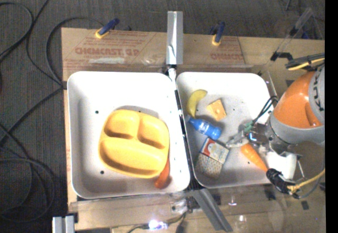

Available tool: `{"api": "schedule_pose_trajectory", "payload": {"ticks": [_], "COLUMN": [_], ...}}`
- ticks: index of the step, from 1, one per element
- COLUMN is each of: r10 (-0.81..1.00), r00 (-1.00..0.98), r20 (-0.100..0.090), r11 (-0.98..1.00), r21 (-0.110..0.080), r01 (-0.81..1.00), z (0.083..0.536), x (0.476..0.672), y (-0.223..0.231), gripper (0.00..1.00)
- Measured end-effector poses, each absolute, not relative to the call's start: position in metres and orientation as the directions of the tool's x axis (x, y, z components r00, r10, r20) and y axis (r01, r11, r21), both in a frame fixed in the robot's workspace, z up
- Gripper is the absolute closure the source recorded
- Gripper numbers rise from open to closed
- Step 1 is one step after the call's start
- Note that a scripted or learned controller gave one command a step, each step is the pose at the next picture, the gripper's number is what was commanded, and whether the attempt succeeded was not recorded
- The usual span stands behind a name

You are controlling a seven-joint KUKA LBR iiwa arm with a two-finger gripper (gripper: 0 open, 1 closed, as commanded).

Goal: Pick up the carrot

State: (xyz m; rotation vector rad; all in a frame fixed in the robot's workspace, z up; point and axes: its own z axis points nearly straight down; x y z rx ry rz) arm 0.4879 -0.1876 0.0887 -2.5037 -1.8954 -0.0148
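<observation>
Cardboard-topped bench [137,52], left white bin [84,137] and right white bin [253,86] side by side on it, touching

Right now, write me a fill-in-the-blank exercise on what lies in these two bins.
1. The yellow sectioned tray lies in the ____ bin of the camera view.
2. The carrot lies in the right bin, near its ____ edge, close by the arm.
3. The bottle between the banana and the small box is ____ in colour.

Missing words: left; right; blue
</observation>
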Motion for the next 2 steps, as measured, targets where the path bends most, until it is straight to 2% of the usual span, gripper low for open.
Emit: {"api": "schedule_pose_trajectory", "payload": {"ticks": [1,2], "r10": [0.963,0.962], "r00": [0.27,0.272], "r20": [0.01,-0.002], "r11": [-0.27,-0.272], "r21": [0.004,-0.003], "r01": [0.963,0.962], "z": [0.097,0.194], "x": [0.489,0.484], "y": [-0.187,-0.151], "gripper": [1.0,1.0]}}
